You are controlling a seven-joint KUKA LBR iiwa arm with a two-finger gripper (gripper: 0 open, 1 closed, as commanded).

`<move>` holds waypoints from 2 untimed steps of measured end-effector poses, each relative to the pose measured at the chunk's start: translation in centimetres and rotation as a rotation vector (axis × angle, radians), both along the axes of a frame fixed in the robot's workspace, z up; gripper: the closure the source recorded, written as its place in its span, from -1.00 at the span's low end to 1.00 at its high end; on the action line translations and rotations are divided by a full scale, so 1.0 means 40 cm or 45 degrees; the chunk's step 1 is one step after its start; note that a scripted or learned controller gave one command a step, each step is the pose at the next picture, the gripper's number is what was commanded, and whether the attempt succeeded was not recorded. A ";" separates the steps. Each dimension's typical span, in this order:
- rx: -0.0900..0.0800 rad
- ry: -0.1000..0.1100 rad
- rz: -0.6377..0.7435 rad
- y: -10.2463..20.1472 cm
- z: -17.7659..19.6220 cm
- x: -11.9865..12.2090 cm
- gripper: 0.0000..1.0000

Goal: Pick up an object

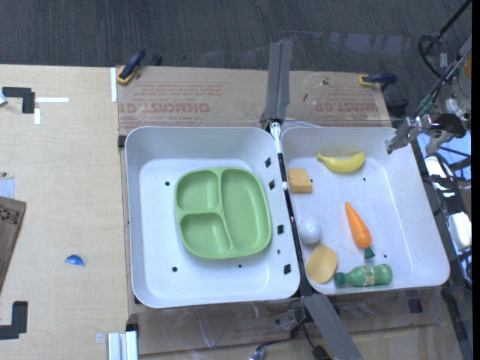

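The gripper (397, 137) hangs over the right bin's (409, 201) far edge; I cannot tell its state. The round carrot (358, 225) might roll away.

- My arm (459, 88) is cut off by the frame's edge at three o'clock; my fingers there are too tangled with cables to read.
- The green bottle's (365, 276) label is too small to read.
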State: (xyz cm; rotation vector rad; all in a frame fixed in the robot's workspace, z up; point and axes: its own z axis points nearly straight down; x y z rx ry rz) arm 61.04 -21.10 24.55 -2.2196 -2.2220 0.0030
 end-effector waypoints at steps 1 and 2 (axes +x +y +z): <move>-0.002 -0.003 -0.097 0.014 0.042 0.086 -1.00; 0.000 0.000 0.029 0.145 -0.226 0.117 -1.00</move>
